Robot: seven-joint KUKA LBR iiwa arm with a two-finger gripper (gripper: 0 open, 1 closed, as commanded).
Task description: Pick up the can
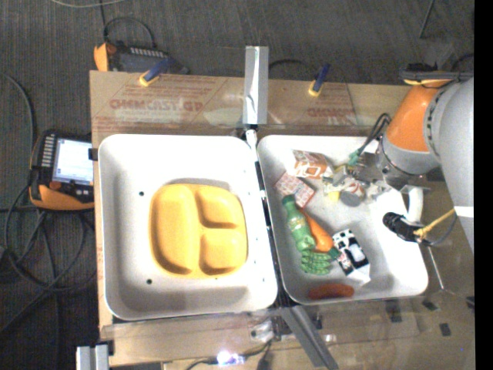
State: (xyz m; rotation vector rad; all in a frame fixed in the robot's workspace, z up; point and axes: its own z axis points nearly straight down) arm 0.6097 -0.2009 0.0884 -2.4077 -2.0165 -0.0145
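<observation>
On the worktop (177,102) you have the left bin (115,230) carrying a yellow tray (199,228), which plays no part in this job. Move across to the right bin (400,276): along its left side lie a green bottle (296,223) and a carrot (317,233) touching it, with two packets (310,163) above them near the far wall. The thing you want looks to be the small grey round shape, the can (351,198), in the upper middle of that bin, just right of the packets and above a black-and-white box (350,251). It is small and partly covered from here, so treat that reading as a best guess. Judged as a can, it should be stiff and fairly light, with smooth curved metal walls that are likely to slip or roll if you pinch off-centre. It will not crush easily, but it may skid across the bin floor if nudged. Take it across the middle of its body, square to the curve, clear of the packets crowding its left. The tool (360,177) hangs directly over the can, very near or touching it. You cannot tell whether it is released or clenched, and nothing is plainly seen in its grasp. The arm (412,133) comes in from the right rim.
</observation>
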